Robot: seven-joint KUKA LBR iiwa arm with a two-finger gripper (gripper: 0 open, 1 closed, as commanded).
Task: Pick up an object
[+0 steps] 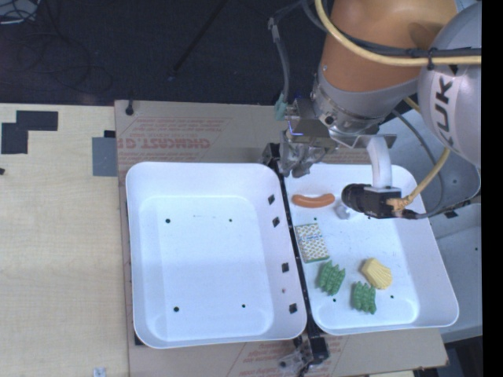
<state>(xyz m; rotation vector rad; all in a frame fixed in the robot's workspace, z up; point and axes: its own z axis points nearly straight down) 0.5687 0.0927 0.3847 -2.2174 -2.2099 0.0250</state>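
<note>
The pick looked barely begun: the gripper (301,162) hung over the far left corner of the right bin (416,250), and nothing could be seen in its grasp. All the candidate objects lay on that bin's floor: a toy sausage (313,201) nearest the gripper, a pale checkered block (312,242) below it, two green toy vegetables (331,277) (363,297) and a yellow corn cob (376,273) nearer the front. The left bin (204,258) held no objects. Descending, closing on something and lifting all appeared left to do. The wrist's bulk and shadow hid the gripper's tip, so I could not tell whether it was open or closed.
</note>
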